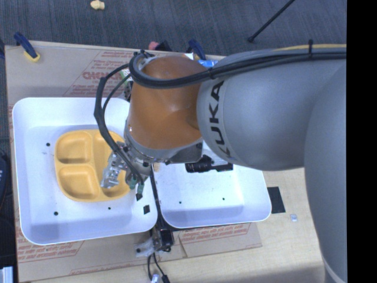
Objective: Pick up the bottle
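Observation:
My gripper hangs low in the left bin, over the right edge of a yellow divided tray that lies there. Its metal tip overlaps the tray's right rim. The wrist's large orange band and the grey arm reach in from the right. They cover the gap between the bins and most of the right bin's back half.
The right bin shows its white front floor and rim. Cables loop around the wrist at the top left of the orange band. Blue clamps hold the cardboard sheet under the bins. A small fixture sits in front of the bins' joint.

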Tool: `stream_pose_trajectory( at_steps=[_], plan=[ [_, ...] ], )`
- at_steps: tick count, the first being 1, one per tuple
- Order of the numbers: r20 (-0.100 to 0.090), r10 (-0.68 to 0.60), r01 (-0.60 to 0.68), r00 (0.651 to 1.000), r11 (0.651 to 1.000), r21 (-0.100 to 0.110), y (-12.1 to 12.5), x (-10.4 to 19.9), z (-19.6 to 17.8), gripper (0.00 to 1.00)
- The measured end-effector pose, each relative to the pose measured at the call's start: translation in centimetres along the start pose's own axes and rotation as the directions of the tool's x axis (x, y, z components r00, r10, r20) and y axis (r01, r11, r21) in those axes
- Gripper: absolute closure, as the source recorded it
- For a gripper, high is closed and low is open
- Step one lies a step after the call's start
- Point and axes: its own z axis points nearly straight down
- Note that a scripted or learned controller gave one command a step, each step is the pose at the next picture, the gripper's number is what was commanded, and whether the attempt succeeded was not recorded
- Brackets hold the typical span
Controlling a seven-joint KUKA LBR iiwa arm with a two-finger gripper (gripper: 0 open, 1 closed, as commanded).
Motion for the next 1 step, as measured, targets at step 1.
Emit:
stream_pose_trajectory(
  at_steps=[1],
  plan=[
    [0.002,0.199,-0.199,0.980,0.980,-0.001,-2.29,-0.87,-3.24,1.00]
  ],
)
